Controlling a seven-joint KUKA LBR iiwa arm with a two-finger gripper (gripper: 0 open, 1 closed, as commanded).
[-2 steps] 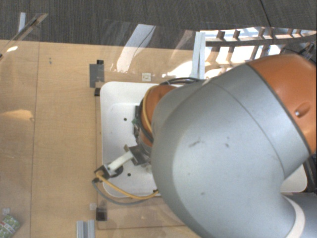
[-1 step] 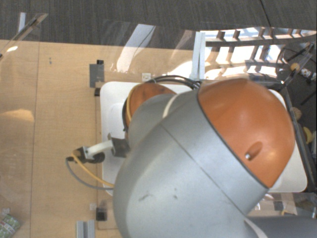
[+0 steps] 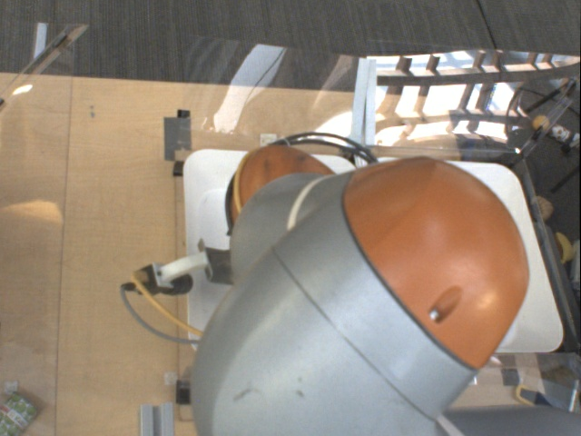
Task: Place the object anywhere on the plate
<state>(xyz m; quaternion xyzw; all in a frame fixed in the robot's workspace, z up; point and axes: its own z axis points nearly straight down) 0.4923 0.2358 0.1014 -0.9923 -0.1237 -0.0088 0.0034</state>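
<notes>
we are seeing a white bin [image 3: 545,325] sitting on the wooden bench [image 3: 82,243], a grey-and-yellow cable [image 3: 150,312] curling beside the bin's left edge, dark carpet [image 3: 227,7] lying beyond.

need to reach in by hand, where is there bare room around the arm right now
Bare wooden bench left of the white bin, above the grey cable loop. A thin strip of bin floor shows at the right rim. The arm crowds the middle.

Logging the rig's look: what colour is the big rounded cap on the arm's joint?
Orange, on the cap of the grey arm; clearest in the camera view.
</notes>
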